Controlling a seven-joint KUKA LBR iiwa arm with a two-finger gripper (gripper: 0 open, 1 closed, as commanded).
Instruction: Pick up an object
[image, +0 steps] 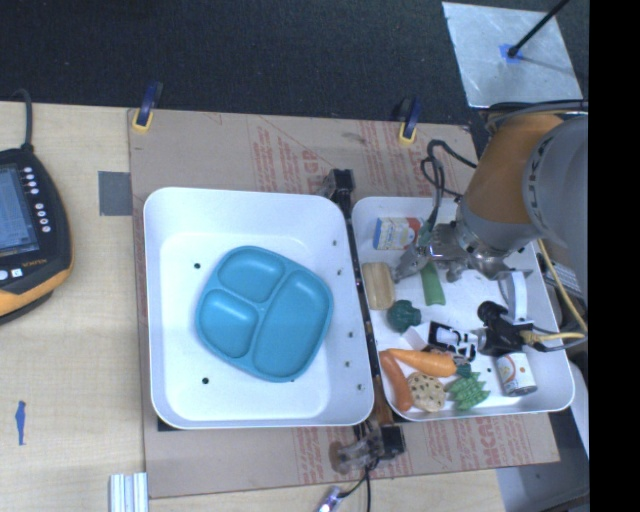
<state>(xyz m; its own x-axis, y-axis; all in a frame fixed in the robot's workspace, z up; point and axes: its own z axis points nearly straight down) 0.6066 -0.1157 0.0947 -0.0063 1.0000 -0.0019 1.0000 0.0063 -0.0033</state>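
Two white bins on the table (90, 360). Left bin (170, 390): one blue divided plate (264, 312), three compartments, long axis slanting from upper left to lower right.

Right bin (550, 395): one green stick (431, 284), long axis near vertical, just below the pincer; one tan block (378, 285), upright in view; one carrot (424, 361), lying crosswise, tip to the left; one cookie (427, 391); one small can (516, 373); two green broccoli-like pieces (404, 316).

Arm (530, 190): enters from the right, wrist over the right bin's upper part, pincer (432, 252) pointing down-left. Fingers possibly apart; cannot tell, and nothing seen between them.
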